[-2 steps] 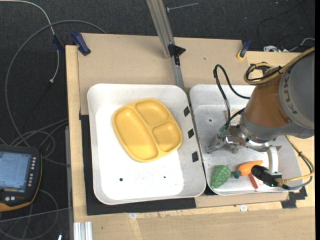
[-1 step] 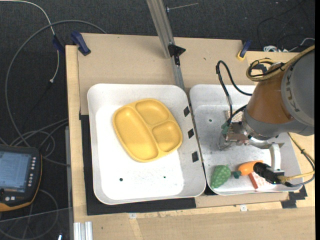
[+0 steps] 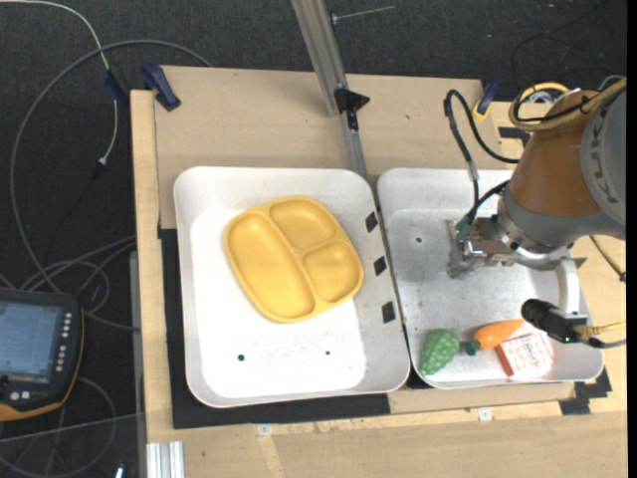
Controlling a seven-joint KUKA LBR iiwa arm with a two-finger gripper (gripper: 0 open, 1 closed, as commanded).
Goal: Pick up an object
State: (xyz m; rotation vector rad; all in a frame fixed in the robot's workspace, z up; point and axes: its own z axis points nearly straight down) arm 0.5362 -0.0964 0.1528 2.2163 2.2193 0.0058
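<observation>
Wide shot first: the tan wooden surface (image 3: 259, 93) carries two shallow white plastic bins side by side. The left bin (image 3: 284, 376) holds a yellow three-compartment plastic plate (image 3: 292, 257), sitting a little tilted toward the bin's upper half, well apart from any action.

Over to the right bin (image 3: 423, 212), and here is the grey arm with its orange band (image 3: 562, 172), reaching in from the right and hanging over the bin's middle. The pincer (image 3: 466, 255) sits low above bare white floor on the bin's left-centre. From this angle I cannot tell how far apart it stands, and nothing is seen caught in it.

Now the candidates, all lined up along the right bin's near edge. A small red and white carton (image 3: 525, 355) lies toward the near right corner. Just beside it, an orange toy carrot (image 3: 495, 333) lies on its side. Left of that, a green leafy toy (image 3: 438, 352) rests near the near left corner.

My read: the pick is not yet done. All three pieces lie in the bin, near the pincer but apart from it. Choosing one, closing and lifting all remain.
</observation>
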